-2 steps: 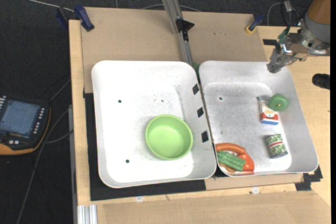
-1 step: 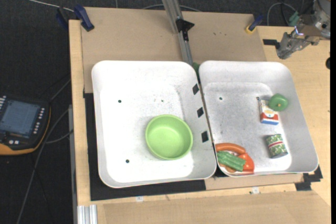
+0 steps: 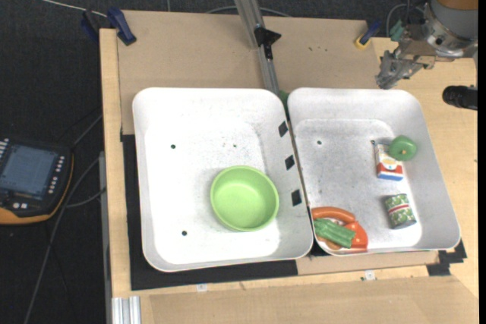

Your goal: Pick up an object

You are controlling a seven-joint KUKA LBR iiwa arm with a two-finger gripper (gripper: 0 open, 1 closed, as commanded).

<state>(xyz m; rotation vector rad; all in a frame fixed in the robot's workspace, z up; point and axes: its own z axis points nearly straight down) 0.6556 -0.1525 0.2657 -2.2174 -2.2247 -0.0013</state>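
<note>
Right white plastic bin [image 3: 425,125]: small white, red and blue carton [image 3: 389,164], upright in view, long axis running near-to-far, lay beside a green round ball [image 3: 403,147]. Grey metal end effector [image 3: 395,72] hovered above the bench [image 3: 326,34] past the bin's far rim.

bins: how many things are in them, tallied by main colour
green: 3 - bowl in left bin, round piece and can in right bin
white carton: 1
orange-and-green toy: 1
total: 5
</note>
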